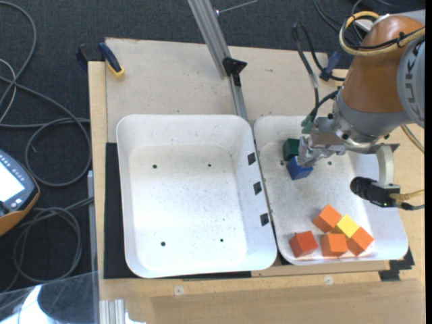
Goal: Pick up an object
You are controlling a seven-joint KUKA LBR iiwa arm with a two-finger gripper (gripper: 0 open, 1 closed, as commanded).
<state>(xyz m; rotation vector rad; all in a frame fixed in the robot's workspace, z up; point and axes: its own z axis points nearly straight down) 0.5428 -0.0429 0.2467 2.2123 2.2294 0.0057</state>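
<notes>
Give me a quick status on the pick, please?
Gripper down in right bin, over blue block; grasp unclear. Green block right beside it. Orange and yellow blocks clustered near front, apart.

Lighting: bright, even, overhead | Shadows: soft, short | Glare: white bins point(182, 130) slightly washed out | Focus: mildly soft overall | Blur: pale smear at 7 o'clock corner

Wooden bench point(169, 73) on dark carpet point(47, 46).
A blue-and-yellow clamp point(111, 58) grips its far left corner; a slanted grey metal post point(214, 36) meets its far edge.
</notes>
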